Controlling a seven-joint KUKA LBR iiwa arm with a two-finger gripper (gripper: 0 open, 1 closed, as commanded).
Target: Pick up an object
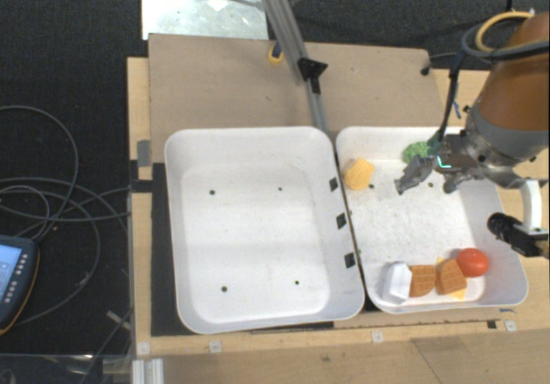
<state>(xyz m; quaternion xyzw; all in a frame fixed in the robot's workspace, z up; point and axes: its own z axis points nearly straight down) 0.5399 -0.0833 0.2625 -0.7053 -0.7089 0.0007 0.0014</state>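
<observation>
My gripper (430,180) hangs over the back part of the right bin (412,219), fingers spread apart and open, with nothing between them. A green leafy item (418,151) lies just behind the left finger, partly hidden by the wrist. A yellow wedge (359,173) rests near the bin's left wall. Along the front wall sit a white block (395,281), two orange waffle-like pieces (422,281) (449,276) and a red ball (472,262).
The left bin (249,228) stands beside the right one, with black clips (340,220) along the shared walls. A slanted metal pole (288,21) crosses the back of the bench. Cables and a tablet (13,275) lie on the floor at left.
</observation>
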